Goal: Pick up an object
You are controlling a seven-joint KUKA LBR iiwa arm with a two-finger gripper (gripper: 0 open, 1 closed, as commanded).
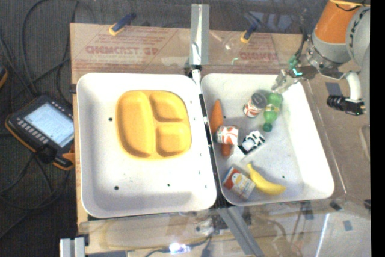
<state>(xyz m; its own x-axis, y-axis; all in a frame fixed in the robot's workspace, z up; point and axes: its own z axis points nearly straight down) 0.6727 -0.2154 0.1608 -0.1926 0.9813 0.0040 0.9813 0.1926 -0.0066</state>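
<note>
My gripper (283,82) hangs over the upper right part of the right bin (313,147), just above and right of a green bottle (271,108). A small can (255,104) lies beside the bottle on its left. An orange carrot (216,116) lies along the bin's left wall. Below it sit a red-and-white carton (227,135) and a black-and-white toy (253,141). At the bin's front lie a banana (265,180) and a small box (239,183). Nothing shows between the fingers.
The left bin (96,177) holds a yellow divided tray (154,123). A handheld pendant (42,126) lies off the bench at the left. Cables run over the floor behind. A metal divider post (199,33) stands at the back between the bins.
</note>
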